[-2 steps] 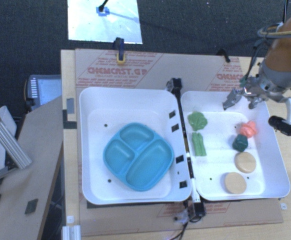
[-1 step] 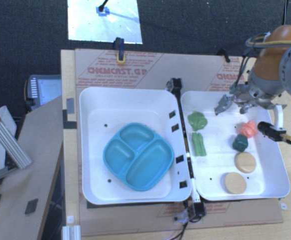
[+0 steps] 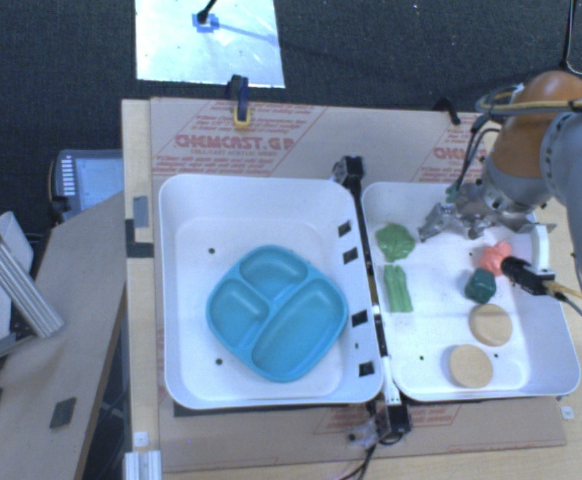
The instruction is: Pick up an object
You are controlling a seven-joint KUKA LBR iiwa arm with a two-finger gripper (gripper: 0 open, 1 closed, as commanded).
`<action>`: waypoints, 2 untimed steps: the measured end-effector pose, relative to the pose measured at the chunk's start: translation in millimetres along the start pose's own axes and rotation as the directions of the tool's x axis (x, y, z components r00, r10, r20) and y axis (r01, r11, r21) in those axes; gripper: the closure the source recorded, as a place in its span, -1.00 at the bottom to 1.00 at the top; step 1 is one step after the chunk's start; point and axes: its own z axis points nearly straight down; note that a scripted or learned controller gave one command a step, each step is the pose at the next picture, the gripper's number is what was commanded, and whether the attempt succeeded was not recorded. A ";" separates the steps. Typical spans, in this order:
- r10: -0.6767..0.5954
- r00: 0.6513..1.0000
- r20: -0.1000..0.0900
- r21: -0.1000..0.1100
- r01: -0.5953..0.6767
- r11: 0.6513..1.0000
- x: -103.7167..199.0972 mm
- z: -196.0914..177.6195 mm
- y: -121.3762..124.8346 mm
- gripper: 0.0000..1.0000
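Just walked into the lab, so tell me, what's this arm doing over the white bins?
The grey arm with the orange band reaches in over the right white bin, its gripper near the bin's far edge. Nothing shows between its jaws. Below it lie a crumpled green piece, a green strip, a small pink item, a dark teal block and two tan discs. A blue divided plate sits in the left bin.

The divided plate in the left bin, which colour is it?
Light blue plate, seen best in the camera view.
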 end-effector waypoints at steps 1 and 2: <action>-0.002 1.000 0.001 -0.007 0.002 1.000 -0.2 -14.1 2.0 1.00; 0.002 1.000 0.001 -0.007 -0.002 1.000 -1.8 -79.3 2.3 1.00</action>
